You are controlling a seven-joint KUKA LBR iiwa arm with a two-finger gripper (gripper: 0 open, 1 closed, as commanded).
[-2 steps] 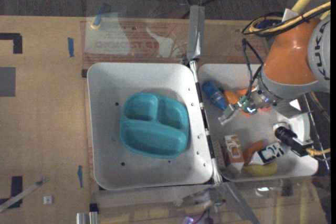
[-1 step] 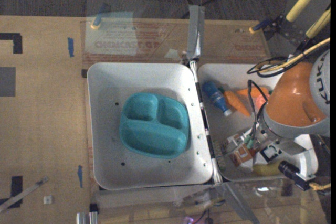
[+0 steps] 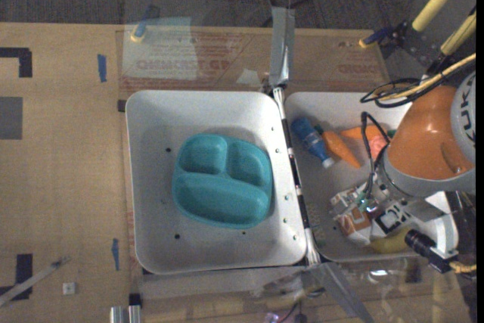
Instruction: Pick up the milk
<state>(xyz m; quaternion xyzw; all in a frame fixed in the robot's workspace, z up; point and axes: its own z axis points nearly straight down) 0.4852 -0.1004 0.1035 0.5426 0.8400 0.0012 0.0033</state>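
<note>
Two white bins sit side by side on the table (image 3: 60, 185). Left bin (image 3: 151, 125) holds a teal tray (image 3: 223, 181) near its middle, with bare floor all round it. Right bin (image 3: 314, 227) is crowded: blue bottle (image 3: 311, 140) by the divider, orange item (image 3: 349, 147) just beside it, milk (image 3: 349, 212) carton low in the bin near the front rim, a yellow thing (image 3: 389, 243) beside it. The arm (image 3: 431, 147) covers the bin's right half. Gripper (image 3: 376, 204) sits right at the milk; cannot tell its state.
</note>
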